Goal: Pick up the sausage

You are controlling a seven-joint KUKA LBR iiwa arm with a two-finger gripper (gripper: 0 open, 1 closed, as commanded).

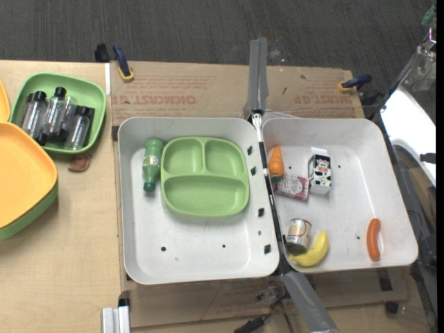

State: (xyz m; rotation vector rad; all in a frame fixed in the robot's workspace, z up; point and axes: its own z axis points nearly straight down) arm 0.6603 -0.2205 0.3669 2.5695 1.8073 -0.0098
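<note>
Camera view puts the sausage [374,239] in the right bin [361,127], lying lengthwise just inside its right wall, near the front right corner. Open floor lies to its left, up to the banana [313,251] and can [298,233] at the front left. A carrot [276,162], pink packet [292,186] and small carton [320,172] sit farther back. The left bin [132,207] holds a green divided plate [205,176] and green bottle [150,164]. Whether the gripper is released or clenched, I cannot tell.
</note>
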